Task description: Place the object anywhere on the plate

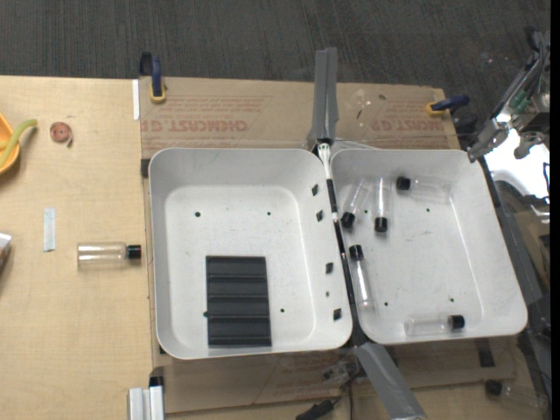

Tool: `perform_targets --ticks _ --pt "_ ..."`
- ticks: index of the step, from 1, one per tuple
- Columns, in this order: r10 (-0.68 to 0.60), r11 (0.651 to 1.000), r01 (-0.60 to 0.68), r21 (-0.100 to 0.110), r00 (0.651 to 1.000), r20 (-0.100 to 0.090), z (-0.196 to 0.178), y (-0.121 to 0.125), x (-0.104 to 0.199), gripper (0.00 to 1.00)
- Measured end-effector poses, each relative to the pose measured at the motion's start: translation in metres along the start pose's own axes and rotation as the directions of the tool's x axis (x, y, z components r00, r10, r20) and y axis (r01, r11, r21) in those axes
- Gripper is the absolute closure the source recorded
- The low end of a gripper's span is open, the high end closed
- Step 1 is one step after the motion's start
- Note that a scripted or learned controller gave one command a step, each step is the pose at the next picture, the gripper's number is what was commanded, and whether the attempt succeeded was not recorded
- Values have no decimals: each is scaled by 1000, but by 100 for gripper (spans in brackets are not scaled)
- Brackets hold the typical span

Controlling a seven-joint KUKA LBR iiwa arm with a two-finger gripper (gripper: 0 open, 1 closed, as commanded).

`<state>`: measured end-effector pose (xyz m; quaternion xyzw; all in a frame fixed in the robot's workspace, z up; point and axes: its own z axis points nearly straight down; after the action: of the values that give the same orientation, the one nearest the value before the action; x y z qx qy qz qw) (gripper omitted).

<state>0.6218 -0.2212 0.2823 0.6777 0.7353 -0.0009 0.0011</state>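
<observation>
Claw (523, 103) half cut off at right edge, grip impossible to tell; clear vials (381, 205) faint in right bin (490, 261).

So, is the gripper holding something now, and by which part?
It cannot be told. The clear tubes all lie loose in the right bin, and the dark plate sits bare.

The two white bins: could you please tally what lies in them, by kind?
Clear vials with black caps, right bin: 5, at
Black ribbed plate, left bin: 1
Total: 6
</observation>
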Motion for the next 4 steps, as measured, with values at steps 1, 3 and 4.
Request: perform_targets --ticks 1,3,4 --pt "-78 997 78 1 997 -1 -112 -67 5 0" --pt "-138 990 138 1 990 -1 -159 -116 15 0" --pt "-84 997 84 2 997 -1 -158 -50 128 0"
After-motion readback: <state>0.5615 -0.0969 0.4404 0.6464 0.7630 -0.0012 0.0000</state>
